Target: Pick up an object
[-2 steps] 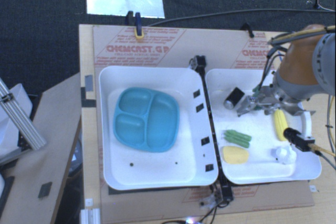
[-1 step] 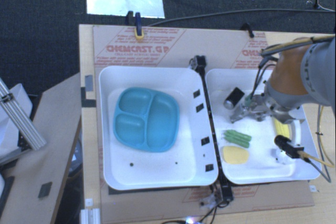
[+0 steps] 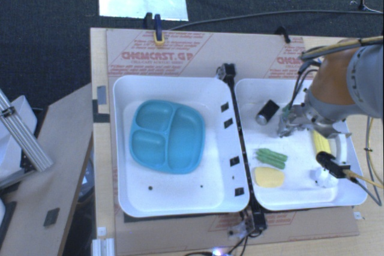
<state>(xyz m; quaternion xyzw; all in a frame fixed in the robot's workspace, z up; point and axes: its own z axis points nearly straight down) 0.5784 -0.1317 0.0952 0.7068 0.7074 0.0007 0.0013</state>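
Surface carries 2 white bins side by side, so objs stay corralled w/in the arm's reach. L bin has just 1 thing: a blue divided plate, lying flat, approx centred. Prob too wide and flat for an easy grab.

R bin is where the work is. Arm comes in from the R and bends down into that bin, w/ the pincer low over the bin's upper middle. Can't tell if the pincer is wide or narrow; wrist hides the tips. Nothing seen held.

Candidate objs, all in R bin:
- yellow corn cob, near the R wall, just R of the pincer, partly under the wrist.
- green beans, below-L of the pincer, apart from it.
- pale yellow piece, just below the beans, near the bin's front.
- black cylinder, tilted, close to the divider, just L of the pincer.

Judgement: pincer sits btwn cylinder and cob, so 1 of those 2 looks like the target. No contact visible w/ either. Pick not yet made.
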